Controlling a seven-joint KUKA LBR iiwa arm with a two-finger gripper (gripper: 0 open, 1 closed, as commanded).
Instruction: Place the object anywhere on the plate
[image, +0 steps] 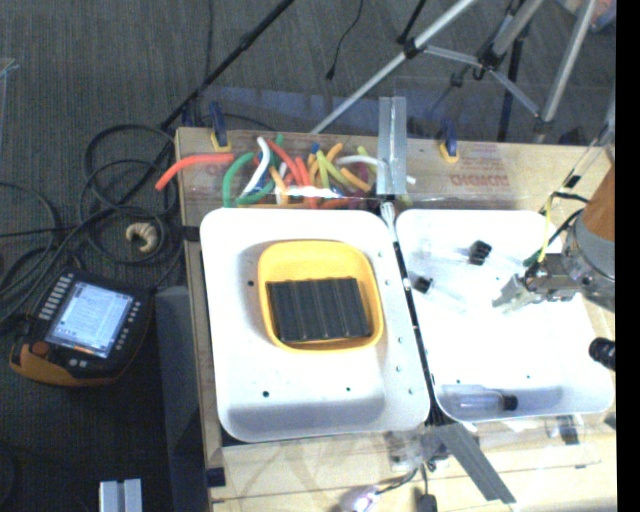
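A yellow plate (268, 270) lies in the left white bin (300, 400). A black ribbed rectangular object (318, 310) rests flat on the plate, covering most of its middle. My gripper (512, 294) hangs over the right white bin (500, 350), near its right side, well away from the plate and the black object. Nothing visible hangs from it.
The right bin holds two small black pieces (480, 251) (421, 285) and a clear tube with a black cap (480, 402) along its front wall. A bundle of coloured cables (290, 172) lies behind the bins. A metal post (392, 150) stands between them at the back.
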